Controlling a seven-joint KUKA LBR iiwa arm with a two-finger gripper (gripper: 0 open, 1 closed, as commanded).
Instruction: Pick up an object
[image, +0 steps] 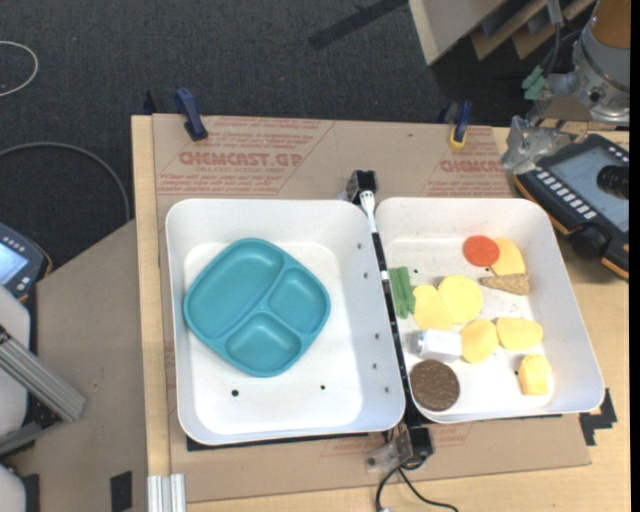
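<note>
Here, two white bins are sitting on a brown board (300, 150) over dark carpet (150, 50). The gripper (520, 140) is hanging above the board's far right corner; its grip is unreadable. Toy foods (470, 310) are lying in the right bin (570, 300), a teal plate (257, 306) in the left bin (190, 400).

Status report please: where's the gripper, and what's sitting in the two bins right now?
Gripper parked above right bin's far corner, nothing seen in it. Toy food pieces clustered in right bin, untouched. Teal divided plate in left bin.
</note>
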